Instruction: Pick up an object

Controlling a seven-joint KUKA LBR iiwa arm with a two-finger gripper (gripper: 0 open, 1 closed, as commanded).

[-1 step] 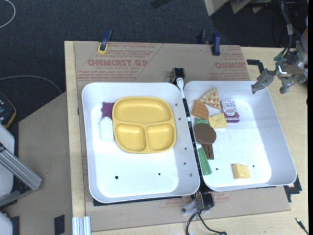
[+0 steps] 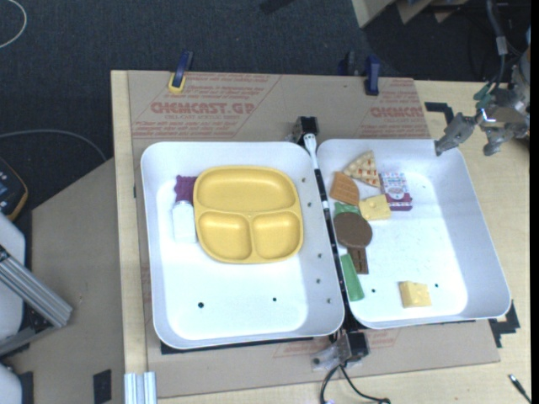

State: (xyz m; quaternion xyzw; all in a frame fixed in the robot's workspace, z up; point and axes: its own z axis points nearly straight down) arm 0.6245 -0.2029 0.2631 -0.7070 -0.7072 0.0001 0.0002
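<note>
Hovering over the right bin's far right corner: gripper, fingers spread, nothing between them. Right bin holds food pieces clustered at its left side, including a cheese cube near the front. Left bin: yellow divided tray.

We count two white bins, one yellow divided tray, two yellow cheese blocks, one waffle wedge, one brown paddle, one green stick, and two clamps.
</note>
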